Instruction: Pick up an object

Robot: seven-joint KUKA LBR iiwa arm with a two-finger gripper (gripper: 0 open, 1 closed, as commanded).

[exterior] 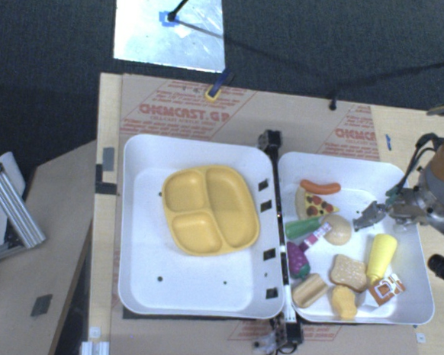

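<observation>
Dark carpeted floor around a pale wooden bench.
A shiny metal plate lies on the floor; printed cardboard covers the bench.

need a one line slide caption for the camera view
KUKA arm's gripper hovers over the right bin of toy food, near the yellow bottle; a yellow divided plate sits in the left bin.

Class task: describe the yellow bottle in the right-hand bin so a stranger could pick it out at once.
Find the right bin, crowded with toy food. Near its right wall stands out the yellow bottle, just above a small orange-and-white box. It is the only tall, smooth, plain bright-yellow piece there.
</observation>
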